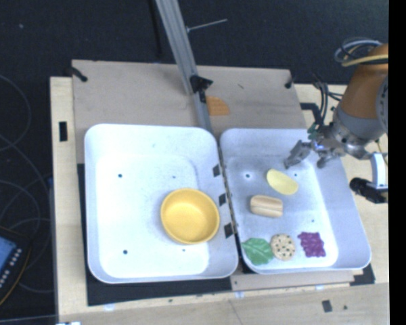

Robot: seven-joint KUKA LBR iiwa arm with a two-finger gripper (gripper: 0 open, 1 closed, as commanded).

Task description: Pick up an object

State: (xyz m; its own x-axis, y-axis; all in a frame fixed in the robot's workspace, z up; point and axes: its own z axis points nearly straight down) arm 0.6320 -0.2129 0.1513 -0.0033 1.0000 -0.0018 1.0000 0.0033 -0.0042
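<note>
Along the right bin's near edge a green leaf, cookie and purple piece are seen; farther in, a bread roll; then a yellow chip, just nearward and leftward of the tool, whose fingers are spread with nothing held.
</note>
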